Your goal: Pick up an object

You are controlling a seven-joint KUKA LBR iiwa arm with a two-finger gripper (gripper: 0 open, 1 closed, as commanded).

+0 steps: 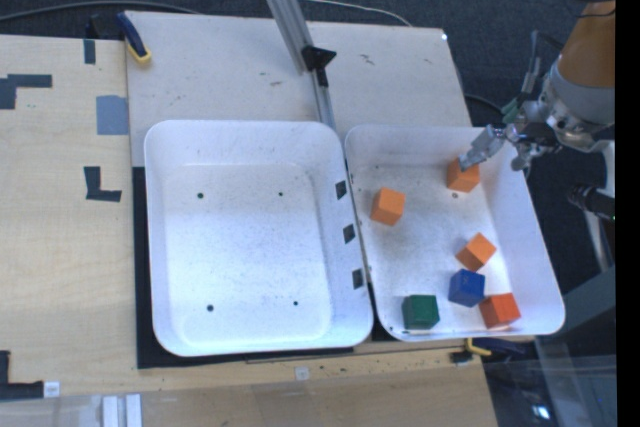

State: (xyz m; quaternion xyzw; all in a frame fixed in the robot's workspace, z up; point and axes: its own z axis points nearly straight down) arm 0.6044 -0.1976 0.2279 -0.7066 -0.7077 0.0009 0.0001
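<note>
My gripper hangs over the far right side of the right bin, its two fingers spread open. The left fingertip is just above an orange cube, which lies at that tip and not between the fingers. A second orange cube sits left of it in the same bin. Nearer the front lie a third orange cube, a blue cube, a green cube and a red-orange cube.
The left bin stands beside the right one, their rims touching. A slanted metal rail crosses the bench behind the bins. A blue and yellow tool lies at the back left. The arm's orange band is at the right edge.
</note>
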